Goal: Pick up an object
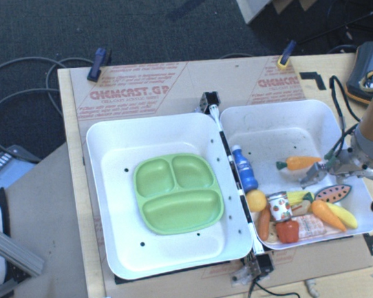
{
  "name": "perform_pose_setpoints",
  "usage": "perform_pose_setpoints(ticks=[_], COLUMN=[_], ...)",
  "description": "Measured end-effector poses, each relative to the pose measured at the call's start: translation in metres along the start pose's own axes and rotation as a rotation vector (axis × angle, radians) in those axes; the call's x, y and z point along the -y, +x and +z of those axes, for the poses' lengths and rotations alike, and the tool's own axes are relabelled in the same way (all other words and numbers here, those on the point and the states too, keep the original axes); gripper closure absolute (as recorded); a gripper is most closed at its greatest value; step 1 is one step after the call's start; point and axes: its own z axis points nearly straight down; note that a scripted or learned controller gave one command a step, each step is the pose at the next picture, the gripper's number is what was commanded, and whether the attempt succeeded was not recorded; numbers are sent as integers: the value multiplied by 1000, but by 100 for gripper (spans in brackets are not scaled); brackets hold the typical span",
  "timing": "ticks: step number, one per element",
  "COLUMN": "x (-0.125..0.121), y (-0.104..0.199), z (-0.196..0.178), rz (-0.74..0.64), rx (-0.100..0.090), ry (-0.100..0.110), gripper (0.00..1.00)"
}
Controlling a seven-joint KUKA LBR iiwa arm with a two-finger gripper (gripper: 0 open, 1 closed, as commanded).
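The metal pincer (pixel 313 174) is reaching into the right white plastic bin (pixel 268 115) from the right; whether its tips are spread or closed cannot be told. It is hovering just beside a small orange toy carrot (pixel 301 162), above a heap of toy foods (pixel 303 216) lying along the bin's near edge. The left white bin (pixel 112 184) is carrying a green divided plastic plate (pixel 177 192). Both are sitting on a cardboard-covered bench (pixel 136 91) over dark carpet (pixel 97 23).

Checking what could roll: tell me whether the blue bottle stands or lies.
Lying down: the blue bottle rests lengthwise along the right bin's left wall.
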Motion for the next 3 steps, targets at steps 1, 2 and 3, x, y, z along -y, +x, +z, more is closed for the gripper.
perform_pose_setpoints(ticks=[1,2,3], x=[-98,-52,24], y=[59,70,9], z=[49,50,50], rz=[-3,-1,0], rx=[1,-1,1], ry=[-5,0,0], gripper=[0,0,0])
